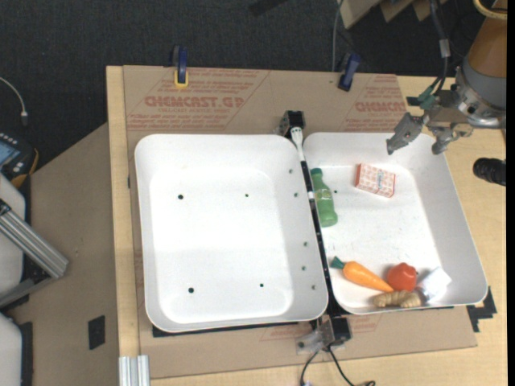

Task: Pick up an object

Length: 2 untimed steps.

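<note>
Empty jaws [421, 136] hang spread apart over the right bin [451, 215]'s far rim, so dropping straight down probably misses the little red-and-white box [376, 181] sitting nearby.

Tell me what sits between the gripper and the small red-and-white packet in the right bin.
Nothing: in the camera view the gripper, fingers open, hovers over the right bin's far corner, and only bare white floor separates it from the packet.

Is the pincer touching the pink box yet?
Apart. The camera view shows the pincer, fingers spread, above the right bin's far rim, with bare white bin floor between it and the pink box.
</note>
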Each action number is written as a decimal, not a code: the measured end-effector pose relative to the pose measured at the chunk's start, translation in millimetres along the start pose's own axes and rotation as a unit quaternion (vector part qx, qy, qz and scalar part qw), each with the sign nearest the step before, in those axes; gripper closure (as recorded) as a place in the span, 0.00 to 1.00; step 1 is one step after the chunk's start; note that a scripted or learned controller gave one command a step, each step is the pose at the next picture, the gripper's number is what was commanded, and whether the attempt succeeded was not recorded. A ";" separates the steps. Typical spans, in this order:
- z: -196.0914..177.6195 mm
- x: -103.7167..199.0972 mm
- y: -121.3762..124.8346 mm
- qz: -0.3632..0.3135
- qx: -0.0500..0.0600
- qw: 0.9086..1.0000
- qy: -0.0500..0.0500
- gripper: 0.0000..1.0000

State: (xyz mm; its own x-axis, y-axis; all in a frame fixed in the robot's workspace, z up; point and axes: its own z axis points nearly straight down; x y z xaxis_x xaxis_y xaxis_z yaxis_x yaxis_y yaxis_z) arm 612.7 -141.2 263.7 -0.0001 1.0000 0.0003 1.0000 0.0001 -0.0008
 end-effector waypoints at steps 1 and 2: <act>-44.7 3.1 -33.7 0.001 -0.003 1.000 -0.001 0.00; -17.5 -89.1 -83.1 0.005 0.002 1.000 -0.002 0.00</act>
State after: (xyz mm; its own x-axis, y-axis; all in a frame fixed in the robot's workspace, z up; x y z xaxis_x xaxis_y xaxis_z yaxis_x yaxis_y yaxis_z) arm 529.6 -230.4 281.2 0.0105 0.9999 -0.0035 0.9999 -0.0105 -0.0046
